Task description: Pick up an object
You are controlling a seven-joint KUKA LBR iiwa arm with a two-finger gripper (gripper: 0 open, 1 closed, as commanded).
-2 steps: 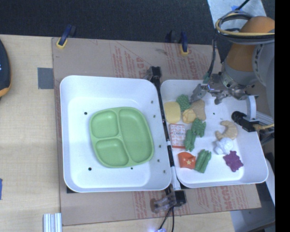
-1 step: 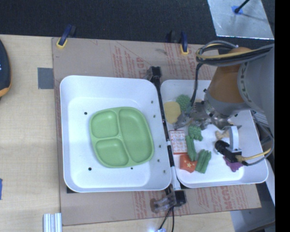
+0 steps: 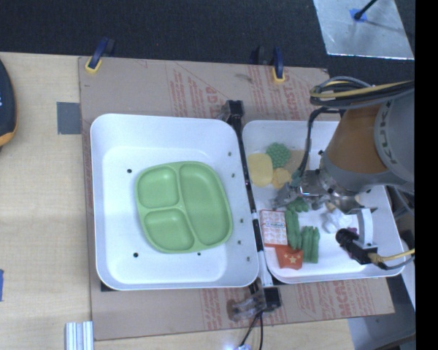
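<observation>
camera view shows you the gripper low in the right bin, its jaw state impossible to tell, with green bean pods just below and yellow pieces beside, so nothing looks lifted yet.

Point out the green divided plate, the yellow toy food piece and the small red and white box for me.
Green divided plate [image 3: 182,207], camera view, on the ridge where its three compartments meet.
Yellow toy food piece [image 3: 260,169], camera view, on the middle of its top.
Red and white box [image 3: 273,228], camera view, on its printed top face.
</observation>
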